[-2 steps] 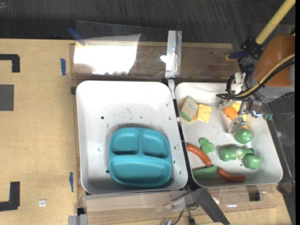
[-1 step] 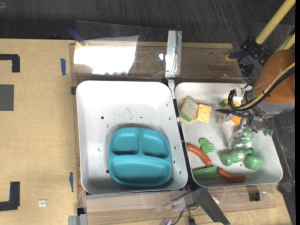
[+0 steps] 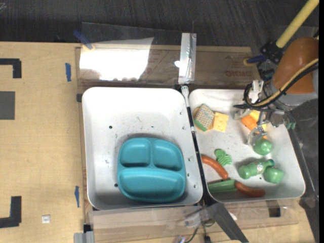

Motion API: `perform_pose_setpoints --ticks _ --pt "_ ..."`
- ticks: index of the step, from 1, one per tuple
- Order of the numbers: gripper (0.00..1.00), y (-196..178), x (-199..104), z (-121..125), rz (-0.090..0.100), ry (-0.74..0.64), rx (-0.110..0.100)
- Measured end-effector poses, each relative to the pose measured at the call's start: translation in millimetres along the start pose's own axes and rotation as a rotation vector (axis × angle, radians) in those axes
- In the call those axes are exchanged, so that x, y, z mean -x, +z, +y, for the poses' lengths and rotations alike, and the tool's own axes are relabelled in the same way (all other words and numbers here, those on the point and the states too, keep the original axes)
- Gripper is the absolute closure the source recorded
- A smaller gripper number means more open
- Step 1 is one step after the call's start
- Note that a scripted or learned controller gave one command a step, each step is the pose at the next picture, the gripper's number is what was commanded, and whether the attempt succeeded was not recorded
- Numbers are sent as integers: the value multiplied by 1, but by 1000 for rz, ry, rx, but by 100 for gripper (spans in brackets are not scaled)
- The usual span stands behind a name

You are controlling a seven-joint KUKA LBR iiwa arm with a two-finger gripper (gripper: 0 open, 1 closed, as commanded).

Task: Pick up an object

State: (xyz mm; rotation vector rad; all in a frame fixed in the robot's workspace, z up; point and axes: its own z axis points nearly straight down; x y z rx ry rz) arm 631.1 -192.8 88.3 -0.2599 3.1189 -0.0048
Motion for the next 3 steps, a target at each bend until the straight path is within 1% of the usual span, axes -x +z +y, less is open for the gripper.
perform_pose_setpoints --ticks 1,2,3 --pt "0 -1 -22 38 1 36 2" --pt "100 -16 -17 38 -16 35 -4" --pt "100 -118 23 80 -5 -61 1"
